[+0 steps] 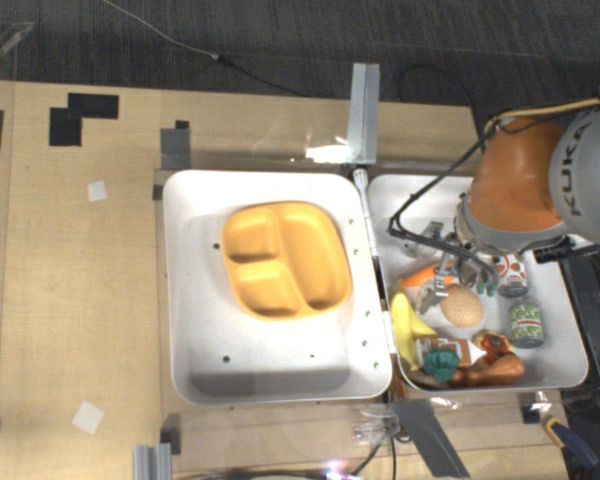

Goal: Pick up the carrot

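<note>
The carrot, an orange piece, lies in the right bin near its left wall, partly covered by the gripper. My gripper hangs low over the carrot's right end, reaching down from the grey arm with its orange band. Dark cables and the gripper body hide the contact between them.
Around the carrot are a yellow banana, a tan roll, two small cans, a teal item and a brown sausage. The left bin holds a yellow divided plate.
</note>
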Controlling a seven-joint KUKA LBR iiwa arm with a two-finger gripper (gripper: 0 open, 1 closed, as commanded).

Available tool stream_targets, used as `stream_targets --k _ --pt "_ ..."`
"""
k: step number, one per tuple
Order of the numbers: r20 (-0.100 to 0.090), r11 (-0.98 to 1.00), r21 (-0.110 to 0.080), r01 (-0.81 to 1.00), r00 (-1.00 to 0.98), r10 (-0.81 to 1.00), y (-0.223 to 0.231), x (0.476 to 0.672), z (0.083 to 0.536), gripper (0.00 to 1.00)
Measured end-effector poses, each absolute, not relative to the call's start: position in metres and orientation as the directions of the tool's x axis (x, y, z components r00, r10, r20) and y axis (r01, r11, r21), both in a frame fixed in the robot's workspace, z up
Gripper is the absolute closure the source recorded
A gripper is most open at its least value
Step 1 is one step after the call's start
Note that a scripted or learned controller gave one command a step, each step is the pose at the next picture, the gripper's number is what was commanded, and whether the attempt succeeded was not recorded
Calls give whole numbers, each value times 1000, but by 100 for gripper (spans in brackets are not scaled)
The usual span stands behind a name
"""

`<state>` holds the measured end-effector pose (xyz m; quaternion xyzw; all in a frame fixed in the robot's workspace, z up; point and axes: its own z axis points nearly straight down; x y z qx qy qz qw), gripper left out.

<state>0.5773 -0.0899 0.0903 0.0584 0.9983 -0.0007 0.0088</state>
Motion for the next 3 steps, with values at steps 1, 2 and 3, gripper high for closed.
stream_targets --k 1,2,3 --pt "-13 999 0 42 -999 42 -86 599 90 0" --pt "-24 999 -1 38 -999 38 -85 602 104 100" --pt "-15 985 -1 -172 -985 -172 -38 631 189 100"
